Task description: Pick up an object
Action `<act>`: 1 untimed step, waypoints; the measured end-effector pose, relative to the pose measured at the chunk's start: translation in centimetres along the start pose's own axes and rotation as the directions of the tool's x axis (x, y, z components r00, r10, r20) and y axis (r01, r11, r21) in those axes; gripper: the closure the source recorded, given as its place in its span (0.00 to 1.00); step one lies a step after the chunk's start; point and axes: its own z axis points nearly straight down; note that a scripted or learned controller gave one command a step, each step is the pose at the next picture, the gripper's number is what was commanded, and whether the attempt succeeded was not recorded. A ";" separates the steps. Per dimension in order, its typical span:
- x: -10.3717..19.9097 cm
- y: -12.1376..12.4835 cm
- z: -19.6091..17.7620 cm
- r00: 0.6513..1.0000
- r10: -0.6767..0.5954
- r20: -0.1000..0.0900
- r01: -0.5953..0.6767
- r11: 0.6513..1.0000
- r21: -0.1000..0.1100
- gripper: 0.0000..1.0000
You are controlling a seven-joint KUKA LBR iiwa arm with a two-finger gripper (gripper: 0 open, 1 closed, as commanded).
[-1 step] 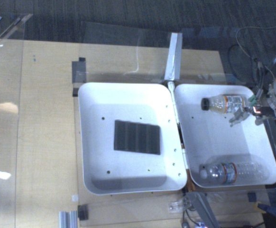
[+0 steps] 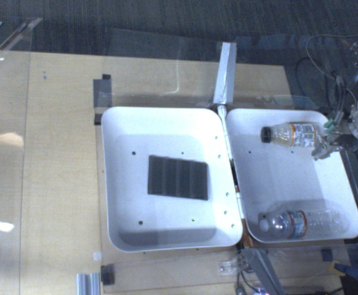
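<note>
End effector (image 2: 328, 145) at right bin (image 2: 333, 183) edge, finger state indiscernible; bottle (image 2: 291, 134) touching its left side; second bottle (image 2: 299, 222) well below; dark mat (image 2: 178, 177) far left.

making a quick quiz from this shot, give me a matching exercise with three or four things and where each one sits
Things:
1. dark ribbed mat
2. bottle with black cap
3. bottle with blue label
4. gripper

Places:
A. near side of the right bin
B. far side of the right bin
C. middle of the left bin
D. right bin's right edge, by a bottle's base

Pairs: 1-C, 2-B, 3-A, 4-D
</note>
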 end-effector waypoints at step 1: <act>-0.7 -0.6 4.9 0.991 0.133 -0.001 -0.133 0.991 0.008 1.00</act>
